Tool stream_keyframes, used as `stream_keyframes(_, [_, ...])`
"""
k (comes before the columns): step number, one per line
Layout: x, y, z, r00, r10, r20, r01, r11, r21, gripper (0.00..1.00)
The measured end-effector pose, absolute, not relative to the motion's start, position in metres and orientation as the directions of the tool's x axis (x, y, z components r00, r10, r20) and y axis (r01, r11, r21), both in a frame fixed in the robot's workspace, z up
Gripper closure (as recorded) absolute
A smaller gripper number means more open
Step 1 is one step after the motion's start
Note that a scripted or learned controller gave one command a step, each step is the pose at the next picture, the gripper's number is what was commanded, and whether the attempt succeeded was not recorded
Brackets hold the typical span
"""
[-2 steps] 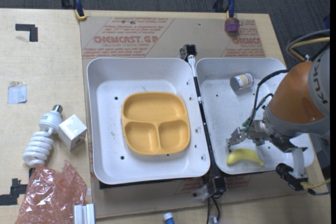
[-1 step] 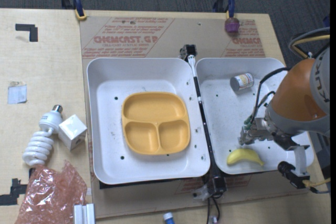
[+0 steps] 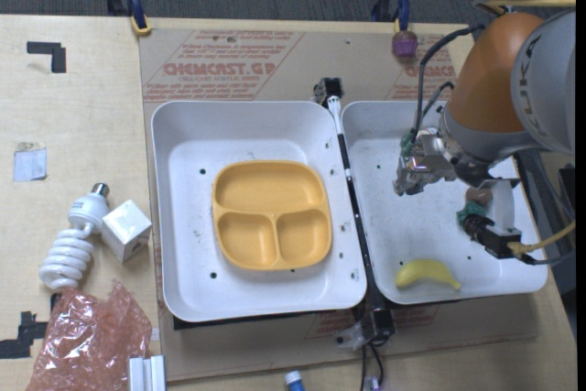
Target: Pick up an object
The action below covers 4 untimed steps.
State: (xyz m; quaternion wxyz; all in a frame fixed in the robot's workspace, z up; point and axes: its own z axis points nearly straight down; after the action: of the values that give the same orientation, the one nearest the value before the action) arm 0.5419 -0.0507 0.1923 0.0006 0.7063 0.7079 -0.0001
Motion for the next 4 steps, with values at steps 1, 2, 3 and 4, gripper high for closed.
stream_keyframes(1, [0.542, -0.051, 0.192, -0.002, 1.000, -0.001, 1.000, 0.002, 0.000, 0.00])
stream_keyframes(2, [0.542, -0.094, 0.116, 0.001, 1.000, 0.000, 1.000, -0.001, -0.001, 0.00])
stream_keyframes(3, [0.497, -0.094, 0.092, 0.002, 1.000, 0.000, 1.000, -0.002, 0.000, 0.00])
stream_keyframes(4, [0.498, -0.095, 0.102, 0.003, 1.000, -0.001, 1.000, -0.003, 0.002, 1.00])
